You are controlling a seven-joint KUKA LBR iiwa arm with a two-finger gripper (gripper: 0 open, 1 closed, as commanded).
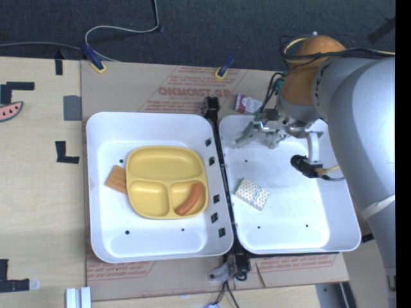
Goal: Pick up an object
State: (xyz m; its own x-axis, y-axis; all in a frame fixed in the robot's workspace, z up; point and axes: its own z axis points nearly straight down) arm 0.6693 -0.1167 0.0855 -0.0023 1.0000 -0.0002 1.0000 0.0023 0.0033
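My gripper [259,137] hangs over the back left part of the right bin [334,226], its two metal fingers spread open with only the white bin floor showing between them. A small white patterned packet [252,193] lies on that bin's floor, in front of the gripper and apart from it. In the left bin [103,236] sits a yellow divided plate [160,165] with a sausage [189,199] in its front right compartment. A tan cracker [116,179] rests against the plate's left rim.
A small red and white packet [246,103] lies on the cardboard just behind the right bin. Black clips [216,172] line the wall shared by the two bins. The grey arm [366,127] covers the right bin's right side. A cable [122,29] loops behind the bench.
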